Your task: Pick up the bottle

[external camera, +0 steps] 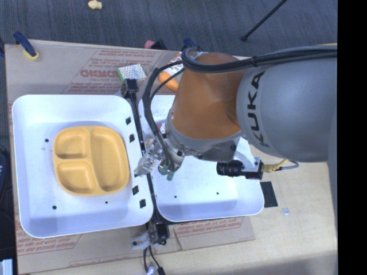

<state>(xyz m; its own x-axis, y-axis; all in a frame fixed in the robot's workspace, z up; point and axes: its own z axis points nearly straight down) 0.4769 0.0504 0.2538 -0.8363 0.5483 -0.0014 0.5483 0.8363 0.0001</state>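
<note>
I look down on two white bins that sit side by side on a sheet of brown cardboard (86, 73). The left bin (34, 211) holds a yellow tray (90, 159) with three parts in it. The tray lies flat, near the middle of that bin.

The big grey arm (292, 107) comes in from the right and covers a lot of the right bin (195, 208). Its orange band (206, 102) is over the top half of that bin. The gripper (157, 164) is low over the left side of the right bin, just beside the wall where the two bins meet. I cannot tell if the hand is wide or narrow, and I see nothing held in it.

I cannot tell where the bottle is. A small orange thing (168, 80) peeks out from behind the arm at the top edge of the right bin, but I cannot say what it is.

A black cable (150, 93) loops from the arm down to the gripper. A small green and white checked thing (132, 72) sits on the cardboard just above the left bin. A blue clamp (26, 44) grips the top left corner of the bench.
</note>
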